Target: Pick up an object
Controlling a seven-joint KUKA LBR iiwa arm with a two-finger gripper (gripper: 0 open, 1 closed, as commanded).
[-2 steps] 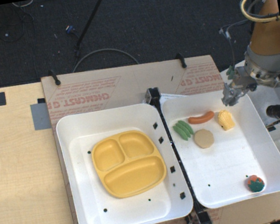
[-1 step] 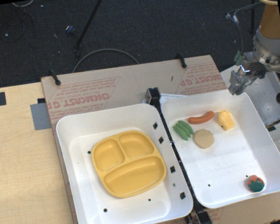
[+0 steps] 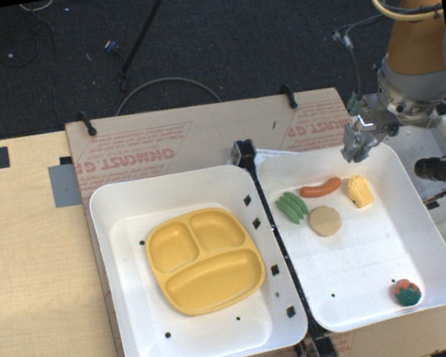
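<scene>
A: Right, camera view, from above at a slant. Two shallow white bins side by side on the surface (image 3: 35, 275), on a sheet of cardboard (image 3: 199, 139). What's in the left bin (image 3: 122, 234)?

B: One yellow divided plate (image 3: 206, 259), three compartments, lying flat near the middle of the bin. Nothing sits in its compartments.

A: And the right bin (image 3: 368, 276)?

B: Five small things. A sausage (image 3: 320, 189), reddish-orange, lies across the upper part. Just below and left of it, a green pod (image 3: 292, 206), set at a slant. A yellow corn piece (image 3: 360, 191) sits just right of the sausage's end. A round tan cookie (image 3: 325, 221) lies below the sausage, between pod and corn, close to the pod's lower end. Well apart from these, near the bin's lower right corner, a small ball (image 3: 406, 292), green with a red patch.

A: The arm?

B: Comes in from the right, grey with an orange band (image 3: 421, 19) above the wrist. The claw (image 3: 357, 146) hangs at the upper right edge of the right bin, above the rim, up and right of the sausage and corn.

A: Claw state?

B: Cannot tell whether apart or together; it reads as a dark grey cluster from here. No item shows at its tip. All five items lie on the bin floor.

A: Beyond the bins?

B: Dark floor (image 3: 181, 35) with loose cables behind the cardboard.
</scene>
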